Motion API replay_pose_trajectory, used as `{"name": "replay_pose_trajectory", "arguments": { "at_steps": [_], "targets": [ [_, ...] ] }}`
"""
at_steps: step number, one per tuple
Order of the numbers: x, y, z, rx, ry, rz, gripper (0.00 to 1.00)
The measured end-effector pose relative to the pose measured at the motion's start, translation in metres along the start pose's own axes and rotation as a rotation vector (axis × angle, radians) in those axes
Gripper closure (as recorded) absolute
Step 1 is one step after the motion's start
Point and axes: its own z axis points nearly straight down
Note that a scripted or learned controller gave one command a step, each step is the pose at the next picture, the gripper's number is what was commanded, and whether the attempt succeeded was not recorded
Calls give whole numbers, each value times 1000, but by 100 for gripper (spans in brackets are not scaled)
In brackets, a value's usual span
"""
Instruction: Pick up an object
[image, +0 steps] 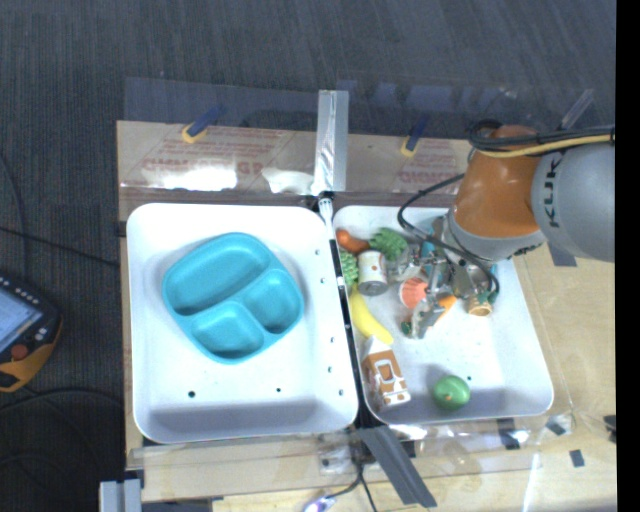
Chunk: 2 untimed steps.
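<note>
My gripper (436, 292) hangs low over the upper middle of the right bin (520, 380), among a cluster of small items. Right beside it lies a salmon-coloured round piece (414, 292), and a small green and orange piece (418, 322) sits just below it. Nothing can be made out as held. Further left are a small silver can (372, 272), a leafy green toy (390, 241) and an orange piece (349, 240). A yellow banana (367, 320) lies along the bin's left wall. An orange and white box (386, 378) and a green round fruit (452, 391) rest near the front.
The left bin (160, 400) holds a blue divided plate (233, 295). A metal divider (331, 140) stands upright behind the bins. The arm's orange band (497, 190) and black cables (430, 200) overhang the right bin's back edge. A handheld device (20, 330) lies on the floor at far left.
</note>
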Motion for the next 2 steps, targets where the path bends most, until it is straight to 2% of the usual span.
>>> {"name": "replay_pose_trajectory", "arguments": {
  "at_steps": [1, 2],
  "targets": [
    [-1, 1, -7, 2, 0, -2, 100],
    [-2, 1, -7, 2, -1, -2, 0]
  ]
}}
